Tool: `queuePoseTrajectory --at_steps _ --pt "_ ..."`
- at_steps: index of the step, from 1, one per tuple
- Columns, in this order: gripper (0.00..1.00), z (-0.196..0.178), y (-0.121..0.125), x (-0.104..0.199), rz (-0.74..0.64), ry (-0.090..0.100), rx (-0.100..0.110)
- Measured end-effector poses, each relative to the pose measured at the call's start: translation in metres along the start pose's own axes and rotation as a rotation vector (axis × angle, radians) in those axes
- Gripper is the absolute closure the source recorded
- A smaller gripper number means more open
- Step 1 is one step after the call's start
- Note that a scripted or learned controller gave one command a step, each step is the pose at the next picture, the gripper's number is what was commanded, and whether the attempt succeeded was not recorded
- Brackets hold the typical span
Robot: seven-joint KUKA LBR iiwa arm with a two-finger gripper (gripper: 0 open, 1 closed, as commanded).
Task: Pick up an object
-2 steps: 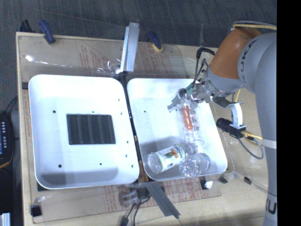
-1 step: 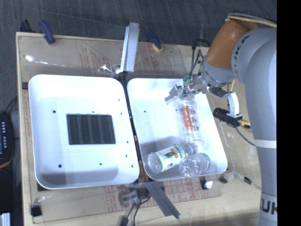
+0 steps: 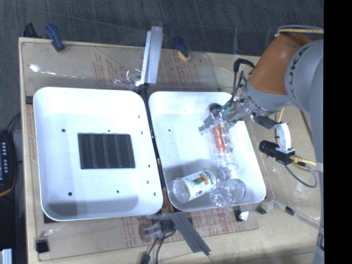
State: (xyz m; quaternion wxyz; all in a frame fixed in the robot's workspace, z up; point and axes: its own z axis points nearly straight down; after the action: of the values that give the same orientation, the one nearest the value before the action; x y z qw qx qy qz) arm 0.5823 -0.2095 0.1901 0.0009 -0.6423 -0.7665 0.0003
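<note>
My gripper (image 3: 213, 119) is low over the far right part of the right bin (image 3: 165, 125). Directly beneath it is the top end of a clear plastic bottle with an orange label (image 3: 221, 143), which stretches toward the near side of the bin. The gripper body hides where the two meet, so I cannot tell whether they touch. A clear bottle with a green and white label (image 3: 197, 185) lies on its side at the bin's near edge. A crumpled clear bottle (image 3: 229, 191) lies right beside it in the near right corner.
The left bin (image 3: 55, 114) holds a dark ribbed rectangular block (image 3: 106, 150) lying flat near its middle. A metal bar (image 3: 152, 54) stands up behind the divide between the bins. Blue clamps (image 3: 54, 36) grip the bench's far edge.
</note>
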Motion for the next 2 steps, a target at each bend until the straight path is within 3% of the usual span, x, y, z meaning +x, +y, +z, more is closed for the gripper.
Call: queuePoseTrajectory --at_steps 1,2 --pt "0.00 0.038 0.033 -0.006 -0.014 -0.001 0.000" --pt "0.00 0.001 -0.008 0.002 -0.061 0.000 0.000"
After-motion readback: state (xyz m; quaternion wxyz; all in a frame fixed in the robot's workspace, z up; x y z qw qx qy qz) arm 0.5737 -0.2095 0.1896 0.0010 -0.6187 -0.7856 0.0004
